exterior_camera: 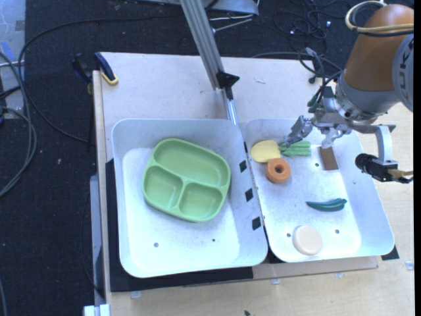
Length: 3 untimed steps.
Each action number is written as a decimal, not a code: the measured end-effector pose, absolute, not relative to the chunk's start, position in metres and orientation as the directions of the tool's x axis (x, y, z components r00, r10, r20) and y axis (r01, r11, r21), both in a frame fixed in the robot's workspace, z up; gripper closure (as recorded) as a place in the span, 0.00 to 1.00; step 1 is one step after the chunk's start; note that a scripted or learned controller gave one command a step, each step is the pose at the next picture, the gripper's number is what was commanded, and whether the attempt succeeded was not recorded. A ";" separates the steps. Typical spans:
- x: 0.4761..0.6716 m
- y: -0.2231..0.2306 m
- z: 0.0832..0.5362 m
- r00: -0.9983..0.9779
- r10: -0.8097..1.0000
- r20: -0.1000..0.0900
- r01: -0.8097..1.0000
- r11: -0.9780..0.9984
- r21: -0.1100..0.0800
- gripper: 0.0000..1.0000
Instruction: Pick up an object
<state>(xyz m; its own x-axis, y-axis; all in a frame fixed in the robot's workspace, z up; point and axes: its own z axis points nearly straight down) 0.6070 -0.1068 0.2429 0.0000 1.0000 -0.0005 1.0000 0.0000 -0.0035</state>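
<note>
The arm reached in from the right, and its claw hung over the back of the right bin. Its fingers stood apart, one slanting down toward the light green object, the other above the small brown block; nothing sat between them. Whether the nearer finger touched the green piece could not be told.

In that right bin, the yellow piece lay against the left end of the green one, with an orange ring just in front of it. A dark teal pepper-shaped toy lay nearer the bin's middle, and a cream round disc sat near the front edge.

The left bin held a green divided plate with three compartments. Both bins rested on the pale counter.
</note>
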 end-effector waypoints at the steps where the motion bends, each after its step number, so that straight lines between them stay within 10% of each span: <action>1: 0.610 -0.107 0.200 0.000 1.000 -0.001 1.000 0.000 -0.003 0.00; 2: 0.612 -0.102 0.156 0.000 1.000 0.000 1.000 0.000 -0.002 0.00; 3: 0.613 -0.102 0.168 0.000 1.000 -0.001 1.000 0.000 0.002 1.00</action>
